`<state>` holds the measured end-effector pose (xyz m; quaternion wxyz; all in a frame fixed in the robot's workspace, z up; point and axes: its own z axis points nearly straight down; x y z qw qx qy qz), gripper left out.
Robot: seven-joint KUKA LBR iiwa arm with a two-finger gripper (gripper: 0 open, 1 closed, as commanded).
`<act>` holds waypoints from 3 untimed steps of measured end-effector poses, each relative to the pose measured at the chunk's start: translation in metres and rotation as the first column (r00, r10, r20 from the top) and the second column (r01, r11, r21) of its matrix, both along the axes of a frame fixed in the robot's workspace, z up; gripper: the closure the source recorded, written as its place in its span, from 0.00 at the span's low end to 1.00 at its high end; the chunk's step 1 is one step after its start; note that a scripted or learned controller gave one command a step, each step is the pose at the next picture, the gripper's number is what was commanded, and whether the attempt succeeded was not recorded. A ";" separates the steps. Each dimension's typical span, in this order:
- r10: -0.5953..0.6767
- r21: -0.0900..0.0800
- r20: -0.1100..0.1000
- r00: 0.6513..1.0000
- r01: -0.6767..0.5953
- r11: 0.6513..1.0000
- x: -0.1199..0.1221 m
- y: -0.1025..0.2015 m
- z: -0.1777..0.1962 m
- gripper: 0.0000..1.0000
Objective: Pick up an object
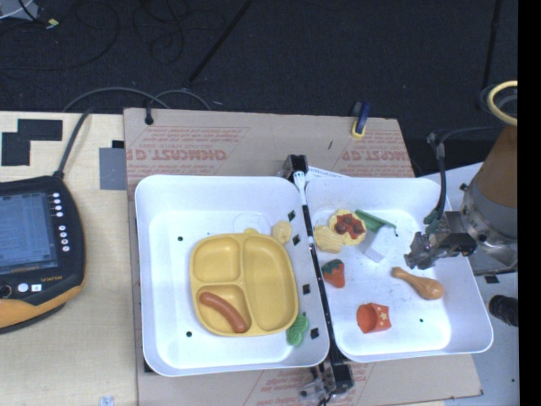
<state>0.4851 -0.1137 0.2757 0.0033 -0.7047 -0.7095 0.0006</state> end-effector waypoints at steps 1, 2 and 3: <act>-0.003 0.000 -0.005 1.000 0.003 1.000 -0.011 0.058 -0.072 1.00; 0.000 -0.001 0.003 1.000 0.000 1.000 -0.009 0.127 -0.056 1.00; 0.003 0.001 0.017 1.000 -0.003 1.000 -0.008 0.194 0.088 1.00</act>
